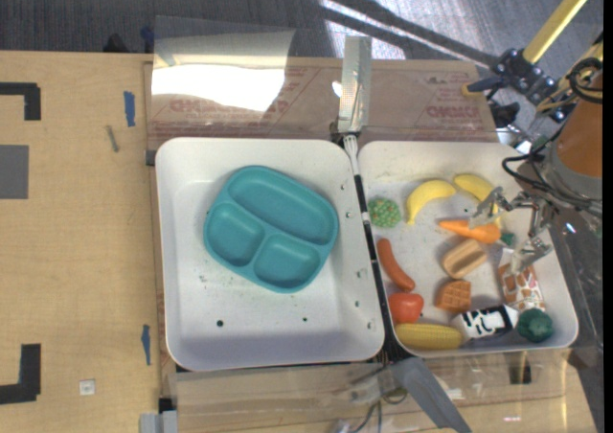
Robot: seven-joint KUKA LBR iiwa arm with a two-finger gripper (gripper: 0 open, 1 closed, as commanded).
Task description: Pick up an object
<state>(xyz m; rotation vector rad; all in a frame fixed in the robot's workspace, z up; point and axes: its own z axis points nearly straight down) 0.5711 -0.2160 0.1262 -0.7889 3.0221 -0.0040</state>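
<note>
The right bin point(565, 280) holds several toy foods: two yellow bananas point(428, 196) point(474, 185), an orange carrot point(469, 227), a green ball point(385, 213), a hot dog bun point(463, 257), a red sausage point(395, 263), a waffle point(454, 295), corn point(429, 334) and a green broccoli point(535, 325). My gripper point(517, 215) hangs over the bin's right side, just right of the carrot's leafy end. It is open, with nothing between its fingers. One fingertip point(496, 199) stands close to the carrot.
In the left bin point(182, 297) lies a teal divided plate point(273, 228). A red tomato point(406, 307), a black-and-white toy point(487, 320) and a patterned packet point(520, 285) crowd the right bin's near side. A ridge point(364, 230) separates the bins.
</note>
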